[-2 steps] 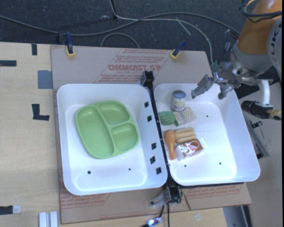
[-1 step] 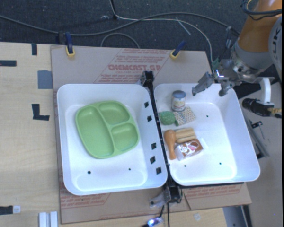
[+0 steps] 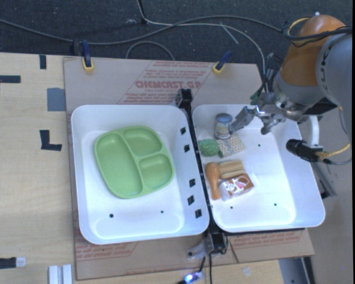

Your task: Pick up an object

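Observation:
Several small items lie in the right bin (image 3: 284, 212): a grey-blue can (image 3: 223, 124) at the back, a green lump (image 3: 209, 147), a speckled tan piece (image 3: 232, 144), an orange carrot-like stick (image 3: 213, 180), a tan bread roll (image 3: 231, 168) and a red-and-white packet (image 3: 236, 187). My gripper (image 3: 254, 120) hangs over the back of the right bin, just right of the can, with its fingers spread and nothing between them. One finger (image 3: 242, 119) points toward the can.
The left bin (image 3: 89, 218) holds a green divided plate (image 3: 134, 161). A black divider strip (image 3: 191, 158) runs between the bins. Clamps (image 3: 86, 61) and cables lie along the back of the cardboard base. The arm's black side fitting (image 3: 305, 149) overhangs the right bin's rim.

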{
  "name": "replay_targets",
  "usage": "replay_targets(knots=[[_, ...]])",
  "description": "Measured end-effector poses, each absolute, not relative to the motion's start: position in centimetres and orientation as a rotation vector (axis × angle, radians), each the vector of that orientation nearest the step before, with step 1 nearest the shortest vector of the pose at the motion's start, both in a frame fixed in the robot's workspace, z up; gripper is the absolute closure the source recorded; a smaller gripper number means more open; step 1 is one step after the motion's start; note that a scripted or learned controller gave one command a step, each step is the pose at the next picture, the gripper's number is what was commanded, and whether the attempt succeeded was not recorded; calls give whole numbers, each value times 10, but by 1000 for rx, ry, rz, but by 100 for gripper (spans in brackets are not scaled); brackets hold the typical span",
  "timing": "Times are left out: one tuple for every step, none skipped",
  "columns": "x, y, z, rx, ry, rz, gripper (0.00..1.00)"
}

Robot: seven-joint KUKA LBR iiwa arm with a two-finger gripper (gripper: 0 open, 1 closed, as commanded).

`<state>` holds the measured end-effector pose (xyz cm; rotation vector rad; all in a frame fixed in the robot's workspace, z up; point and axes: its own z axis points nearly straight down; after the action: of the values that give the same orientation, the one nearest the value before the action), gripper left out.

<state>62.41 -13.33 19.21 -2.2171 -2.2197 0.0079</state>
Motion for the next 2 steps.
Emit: replay_targets(knots=[[619, -140, 145, -2219, -2219, 8, 0], [616, -138, 83, -2221, -2223, 4, 0]])
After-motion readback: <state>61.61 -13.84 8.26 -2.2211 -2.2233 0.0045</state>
